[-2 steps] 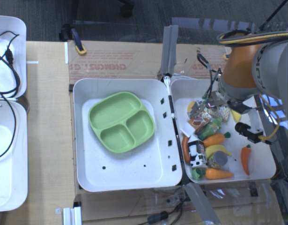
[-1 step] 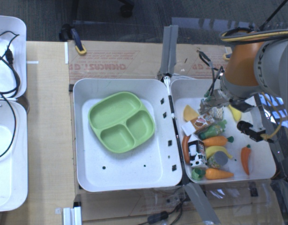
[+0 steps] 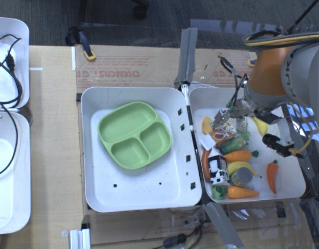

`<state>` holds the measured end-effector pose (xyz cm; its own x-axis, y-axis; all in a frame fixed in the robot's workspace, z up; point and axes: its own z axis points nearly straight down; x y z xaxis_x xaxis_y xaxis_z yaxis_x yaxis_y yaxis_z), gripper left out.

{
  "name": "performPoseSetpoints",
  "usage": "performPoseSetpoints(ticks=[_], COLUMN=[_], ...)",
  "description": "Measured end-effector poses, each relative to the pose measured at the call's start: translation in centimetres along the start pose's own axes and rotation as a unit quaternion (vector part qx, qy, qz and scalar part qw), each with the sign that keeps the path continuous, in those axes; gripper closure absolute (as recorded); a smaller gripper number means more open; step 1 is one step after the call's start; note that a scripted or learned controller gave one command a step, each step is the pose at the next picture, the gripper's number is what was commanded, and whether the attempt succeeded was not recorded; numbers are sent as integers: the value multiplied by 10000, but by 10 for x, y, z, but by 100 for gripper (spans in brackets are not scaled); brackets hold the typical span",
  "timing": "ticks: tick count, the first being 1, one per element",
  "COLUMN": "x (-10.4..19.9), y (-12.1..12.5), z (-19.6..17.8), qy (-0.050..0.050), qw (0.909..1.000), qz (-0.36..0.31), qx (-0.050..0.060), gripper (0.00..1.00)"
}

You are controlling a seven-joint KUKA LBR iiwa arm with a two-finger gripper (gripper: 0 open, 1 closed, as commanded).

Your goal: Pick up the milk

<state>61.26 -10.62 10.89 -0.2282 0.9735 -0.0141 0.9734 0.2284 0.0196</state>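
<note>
From my remote station I see the grey KUKA arm (image 3: 304, 71) entering at three o'clock, its orange band (image 3: 268, 71) sitting just above the wrist. The wrist angles down toward nine o'clock, carrying the metal two-finger gripper (image 3: 229, 119) low at the frame's right-centre. A black fitting (image 3: 277, 144) juts out at about five o'clock from the wrist.

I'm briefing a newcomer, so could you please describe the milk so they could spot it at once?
Look in the right bin, the one crowded with toy food, beside the bin holding the green plate. Near its left wall, toward the front, lies the milk. It is a small carton with black-and-white cow patches, unlike the orange carrots and yellow banana around it.
</note>
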Motion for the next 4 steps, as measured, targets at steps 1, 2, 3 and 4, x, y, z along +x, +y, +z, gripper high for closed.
performPoseSetpoints(ticks=[1,2,3,4], x=[9,6,6,8], y=[-16,-15,-15,-47], z=[8,-1,-1,8], qy=[5,-6,-5,14], qw=[9989,9990,9990,9894], qz=[-466,-441,-443,-1455], qx=[-13,-15,-13,-21], gripper=[0,100,0,0])
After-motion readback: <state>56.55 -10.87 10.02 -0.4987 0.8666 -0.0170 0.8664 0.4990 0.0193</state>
